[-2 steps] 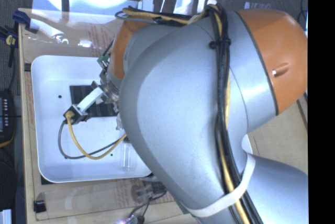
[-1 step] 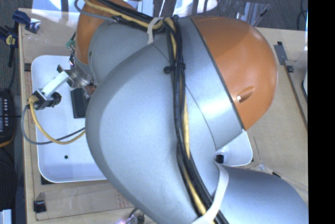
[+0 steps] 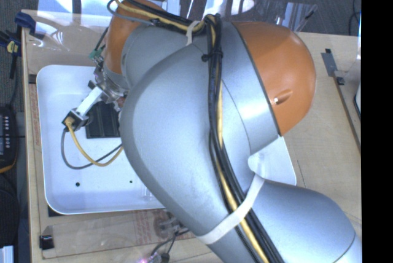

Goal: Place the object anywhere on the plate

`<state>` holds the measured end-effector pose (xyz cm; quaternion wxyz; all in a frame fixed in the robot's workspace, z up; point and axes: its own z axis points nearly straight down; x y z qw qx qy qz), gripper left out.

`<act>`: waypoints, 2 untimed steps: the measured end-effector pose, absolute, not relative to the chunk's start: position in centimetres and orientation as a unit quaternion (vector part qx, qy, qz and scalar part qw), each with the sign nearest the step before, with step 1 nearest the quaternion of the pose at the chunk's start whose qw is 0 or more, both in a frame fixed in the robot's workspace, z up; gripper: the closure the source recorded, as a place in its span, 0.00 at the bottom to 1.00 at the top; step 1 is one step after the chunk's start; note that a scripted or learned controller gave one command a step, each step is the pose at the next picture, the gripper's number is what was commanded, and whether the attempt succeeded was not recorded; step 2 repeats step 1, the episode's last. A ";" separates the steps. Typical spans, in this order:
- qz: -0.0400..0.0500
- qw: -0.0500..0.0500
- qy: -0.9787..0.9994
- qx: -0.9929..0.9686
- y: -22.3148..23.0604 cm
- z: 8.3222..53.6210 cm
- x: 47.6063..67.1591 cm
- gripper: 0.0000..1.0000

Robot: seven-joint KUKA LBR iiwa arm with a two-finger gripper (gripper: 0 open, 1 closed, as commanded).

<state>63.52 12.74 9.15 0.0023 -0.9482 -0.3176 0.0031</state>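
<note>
The left bin (image 3: 52, 133) lies white and shallow, and its floor near the front wall carries two small dark specks (image 3: 78, 183). Over the bin's far right corner hangs the orange band (image 3: 120, 31), and just under it the gripper (image 3: 108, 87) points down into the bin (from where I stand, I cannot tell whether it is open or closed, or whether it has hold of anything). The grey arm (image 3: 184, 151) sweeps across the bin's right side and covers most of what lies beyond it, so I cannot tell where the object or the plate is. Right of the bin, past the arm, the wooden bench (image 3: 328, 133) shows bare.
</note>
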 end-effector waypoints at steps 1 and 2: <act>0.001 0.002 -0.354 -0.935 11.2 18.7 64.4 0.00; 0.001 0.002 -0.354 -0.935 11.2 18.7 64.4 0.00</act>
